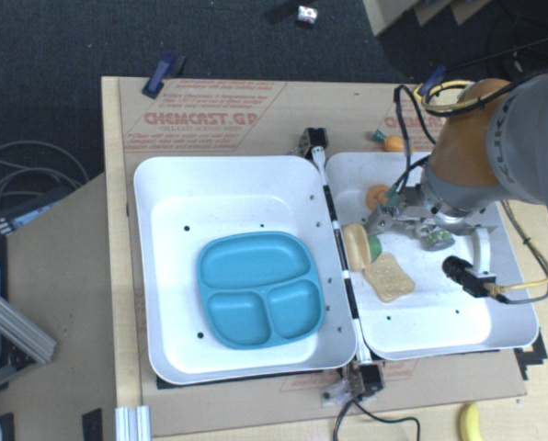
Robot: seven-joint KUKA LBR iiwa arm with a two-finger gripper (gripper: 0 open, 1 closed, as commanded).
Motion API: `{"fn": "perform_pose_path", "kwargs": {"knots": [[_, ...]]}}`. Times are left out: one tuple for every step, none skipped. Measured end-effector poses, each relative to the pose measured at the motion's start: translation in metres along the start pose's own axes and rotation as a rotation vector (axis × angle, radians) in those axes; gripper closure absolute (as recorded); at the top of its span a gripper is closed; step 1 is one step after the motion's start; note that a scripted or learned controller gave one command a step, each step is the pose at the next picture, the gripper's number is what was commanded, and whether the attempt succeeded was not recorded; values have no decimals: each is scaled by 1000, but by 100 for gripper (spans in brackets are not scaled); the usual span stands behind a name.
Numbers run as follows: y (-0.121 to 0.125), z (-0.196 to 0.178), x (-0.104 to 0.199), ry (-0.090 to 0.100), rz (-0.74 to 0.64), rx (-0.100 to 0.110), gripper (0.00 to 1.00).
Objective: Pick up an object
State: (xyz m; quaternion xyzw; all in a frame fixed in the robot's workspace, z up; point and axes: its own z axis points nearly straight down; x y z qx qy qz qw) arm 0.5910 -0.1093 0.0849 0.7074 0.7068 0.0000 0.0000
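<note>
Objects are lying in the right bin [458, 333]: a tan roll [355, 245] against the divider, a cracker [389, 277] just below it, a green piece [374, 244] between them and an orange piece [376, 195] above. The arm [495, 145] is covering the bin's upper right, and its gripper [405, 211] (mostly hidden; cannot tell its state) is hanging near the green piece. A blue tray [260, 288] is sitting in the left bin [164, 200].
</note>
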Motion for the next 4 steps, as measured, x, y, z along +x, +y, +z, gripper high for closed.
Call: {"fn": "perform_pose_path", "kwargs": {"knots": [[59,0,13,0,-1,-1,0],[76,0,3,-1,-2,-3,0],[77,-11,3,-2,-3,-6,100],[29,-101,69,1,-3,-1,100]]}}
